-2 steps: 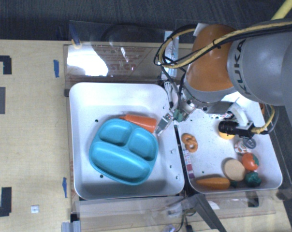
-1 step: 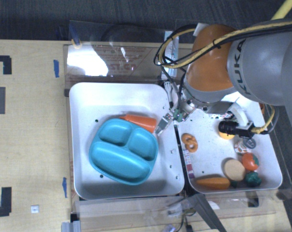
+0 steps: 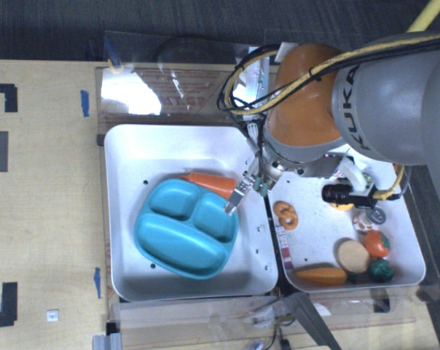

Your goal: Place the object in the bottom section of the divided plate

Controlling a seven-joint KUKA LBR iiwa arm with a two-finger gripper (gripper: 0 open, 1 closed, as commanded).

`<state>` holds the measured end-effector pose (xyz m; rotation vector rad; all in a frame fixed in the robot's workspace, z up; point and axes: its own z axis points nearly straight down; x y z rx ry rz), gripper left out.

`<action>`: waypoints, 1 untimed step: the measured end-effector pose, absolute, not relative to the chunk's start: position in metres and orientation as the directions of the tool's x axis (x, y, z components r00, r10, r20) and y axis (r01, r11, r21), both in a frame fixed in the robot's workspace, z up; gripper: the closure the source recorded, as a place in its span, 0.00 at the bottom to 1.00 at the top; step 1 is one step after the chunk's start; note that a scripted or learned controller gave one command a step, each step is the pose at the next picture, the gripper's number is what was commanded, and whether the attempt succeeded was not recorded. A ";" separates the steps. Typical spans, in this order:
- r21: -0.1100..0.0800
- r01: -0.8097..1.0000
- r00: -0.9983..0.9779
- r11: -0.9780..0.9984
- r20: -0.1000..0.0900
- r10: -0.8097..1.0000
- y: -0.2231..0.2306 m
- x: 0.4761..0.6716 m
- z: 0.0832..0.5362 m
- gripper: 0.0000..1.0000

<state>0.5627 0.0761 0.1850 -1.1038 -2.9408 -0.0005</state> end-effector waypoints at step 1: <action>0.000 0.658 -0.753 0.753 0.001 0.658 0.076 0.563 0.185 0.00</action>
